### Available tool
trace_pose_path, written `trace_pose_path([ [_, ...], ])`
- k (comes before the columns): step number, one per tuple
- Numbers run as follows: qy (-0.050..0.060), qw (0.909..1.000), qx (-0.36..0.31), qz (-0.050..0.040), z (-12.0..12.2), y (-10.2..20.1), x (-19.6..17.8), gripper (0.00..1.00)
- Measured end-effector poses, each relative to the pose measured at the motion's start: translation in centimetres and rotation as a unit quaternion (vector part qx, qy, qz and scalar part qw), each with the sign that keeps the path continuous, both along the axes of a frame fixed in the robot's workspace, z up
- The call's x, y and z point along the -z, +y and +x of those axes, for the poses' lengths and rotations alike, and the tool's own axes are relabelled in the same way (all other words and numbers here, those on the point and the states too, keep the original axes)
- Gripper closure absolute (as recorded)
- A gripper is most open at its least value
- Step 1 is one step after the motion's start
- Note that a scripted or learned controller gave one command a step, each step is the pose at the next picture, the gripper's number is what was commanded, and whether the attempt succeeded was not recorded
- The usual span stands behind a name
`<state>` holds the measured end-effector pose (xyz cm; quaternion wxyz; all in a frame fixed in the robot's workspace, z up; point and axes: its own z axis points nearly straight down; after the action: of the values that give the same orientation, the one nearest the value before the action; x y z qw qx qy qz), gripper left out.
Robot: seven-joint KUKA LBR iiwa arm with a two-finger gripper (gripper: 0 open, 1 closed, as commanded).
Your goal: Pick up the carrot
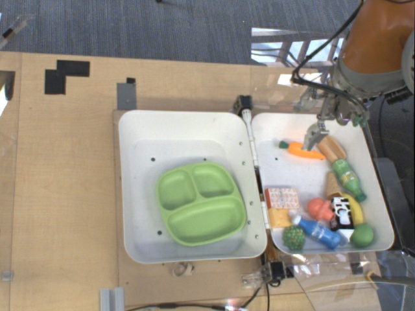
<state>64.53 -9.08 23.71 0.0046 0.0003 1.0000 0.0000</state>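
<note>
Where gripper [316,138] meets carrot [303,150]

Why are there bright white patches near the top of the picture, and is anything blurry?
Camera view: glare from overhead light streaks the surface above the right bin; the gripper over the carrot looks soft; the green tray is evenly lit and sharp.

Orange carrot [303,150] with green stub end, lying flat and nearly crosswise, near the right bin's [279,131] far edge.
</note>
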Motion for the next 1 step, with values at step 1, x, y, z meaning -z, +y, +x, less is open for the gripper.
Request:
trace_pose_path([
  [1, -0.005, 0.9982, -0.059, -0.0012, 0.35, -0.54, 14.61, 0.0],
])
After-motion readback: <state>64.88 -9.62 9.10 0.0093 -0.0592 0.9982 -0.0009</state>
